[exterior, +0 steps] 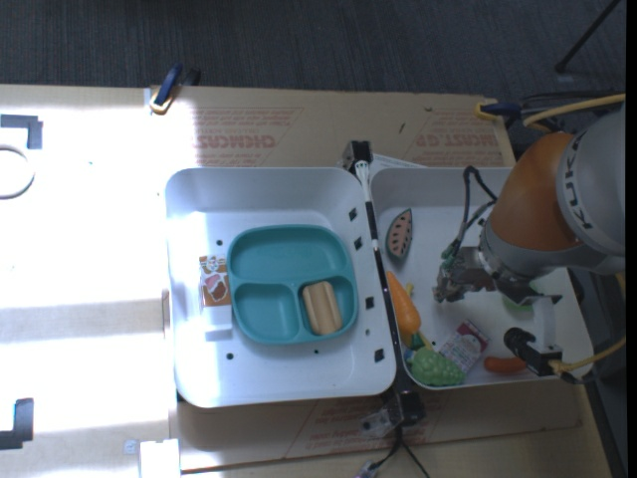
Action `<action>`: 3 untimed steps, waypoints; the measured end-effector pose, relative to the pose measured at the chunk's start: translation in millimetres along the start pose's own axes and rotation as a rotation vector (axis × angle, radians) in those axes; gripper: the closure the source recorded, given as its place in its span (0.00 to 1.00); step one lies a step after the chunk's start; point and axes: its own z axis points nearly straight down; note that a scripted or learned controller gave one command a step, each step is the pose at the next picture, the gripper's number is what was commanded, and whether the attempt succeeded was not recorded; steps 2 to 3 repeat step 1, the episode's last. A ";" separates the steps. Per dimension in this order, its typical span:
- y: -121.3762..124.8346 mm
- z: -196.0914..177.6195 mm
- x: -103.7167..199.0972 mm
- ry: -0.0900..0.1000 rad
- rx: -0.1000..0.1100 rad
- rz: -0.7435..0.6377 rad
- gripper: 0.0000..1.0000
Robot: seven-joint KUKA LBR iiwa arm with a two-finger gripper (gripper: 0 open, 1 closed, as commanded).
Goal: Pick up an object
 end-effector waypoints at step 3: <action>13.5 -199.1 20.0 -0.001 -0.001 -0.006 1.00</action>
